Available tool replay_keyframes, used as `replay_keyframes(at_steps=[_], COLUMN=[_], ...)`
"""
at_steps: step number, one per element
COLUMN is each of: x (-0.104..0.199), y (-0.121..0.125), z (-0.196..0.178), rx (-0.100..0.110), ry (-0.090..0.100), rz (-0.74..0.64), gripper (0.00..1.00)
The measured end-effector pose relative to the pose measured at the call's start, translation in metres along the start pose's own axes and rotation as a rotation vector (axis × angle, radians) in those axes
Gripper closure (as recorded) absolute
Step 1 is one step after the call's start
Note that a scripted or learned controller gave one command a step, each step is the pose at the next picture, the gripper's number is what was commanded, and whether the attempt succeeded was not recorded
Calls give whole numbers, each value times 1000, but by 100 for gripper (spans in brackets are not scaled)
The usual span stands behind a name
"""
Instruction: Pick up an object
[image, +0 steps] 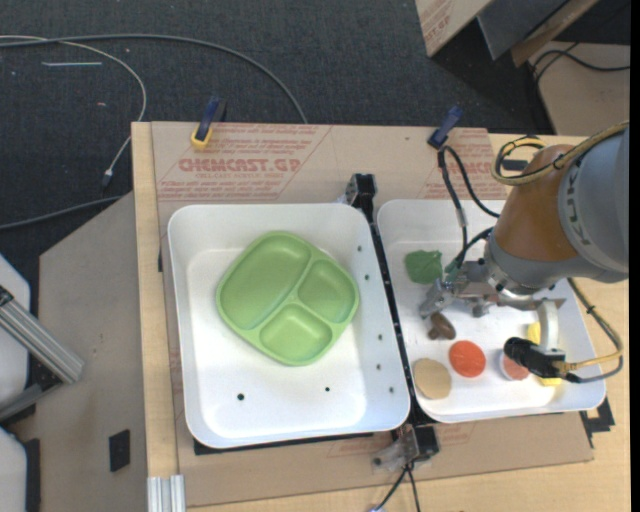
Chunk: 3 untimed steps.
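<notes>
The worktop (300, 150) is covered by a brown cardboard sheet with red print, and on it two white bins sit side by side, touching along their inner walls. The left bin (200, 370) carries one large thing, a pale green plate (288, 297) with three compartments, lying flat and turned at an angle near the middle. The grey arm (570, 215) with its orange band reaches over the right bin (485, 395) and covers much of that bin's far right side.

The small things all lie in the right bin. A tan disc (432, 378) lies at the near left corner, with an orange-red round piece (466, 358) just beside it. A dark green piece (423, 265) lies toward the far left. A red piece (514, 370) is half hidden under the robot's own parts. A small brown lump (440, 325) lies between the green piece and the tan disc, clear of both.

The tool (447, 297) hangs just above the brown lump; whether it is wide or narrow cannot be told.
</notes>
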<state>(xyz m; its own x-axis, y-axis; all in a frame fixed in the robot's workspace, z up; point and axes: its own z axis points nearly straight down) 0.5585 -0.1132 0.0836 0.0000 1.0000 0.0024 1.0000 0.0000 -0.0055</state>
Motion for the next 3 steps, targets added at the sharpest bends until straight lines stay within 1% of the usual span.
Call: replay_keyframes(at_steps=[1,2,3], x=[0,-7,-7], y=[1,-4,-3], z=[-12,-71,-125], rx=[-4,-9,-12], ry=[0,-3,-4], rz=[1,1,-1], gripper=[100,100,100])
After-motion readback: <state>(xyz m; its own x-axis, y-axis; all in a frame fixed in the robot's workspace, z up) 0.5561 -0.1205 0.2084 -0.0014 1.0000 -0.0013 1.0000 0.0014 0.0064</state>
